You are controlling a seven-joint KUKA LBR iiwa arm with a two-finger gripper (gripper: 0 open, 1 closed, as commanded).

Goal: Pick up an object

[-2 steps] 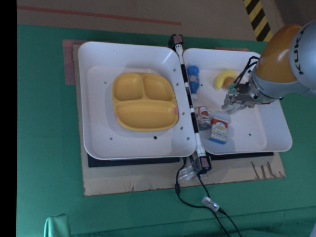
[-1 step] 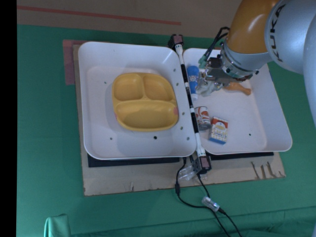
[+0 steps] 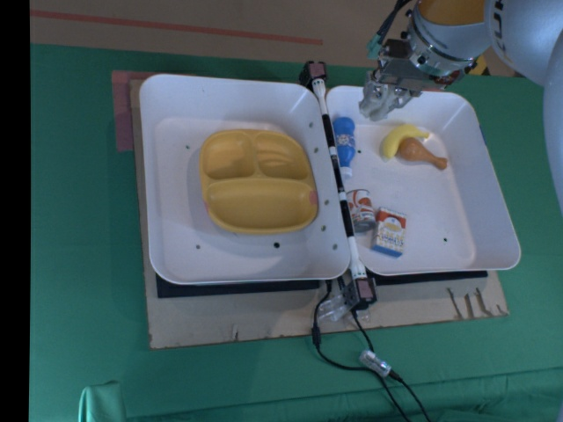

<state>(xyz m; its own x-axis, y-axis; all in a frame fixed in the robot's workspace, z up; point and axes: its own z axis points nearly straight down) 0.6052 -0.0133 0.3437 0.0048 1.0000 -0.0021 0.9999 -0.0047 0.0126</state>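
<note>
Two white bins on cardboard over green cloth, brown floor with a red line beyond.
The gripper hangs over the right bin's far left corner, holding nothing; whether it is spread or closed I cannot tell. Below it lie a bottle, banana, drumstick, can and box. A yellow plate sits in the left bin. The arm is cut off at the top right.

I see two white bins on a green cloth. The plate is yellow, the bottle blue and white, the banana yellow, the drumstick brown, and the box orange and blue.
</note>
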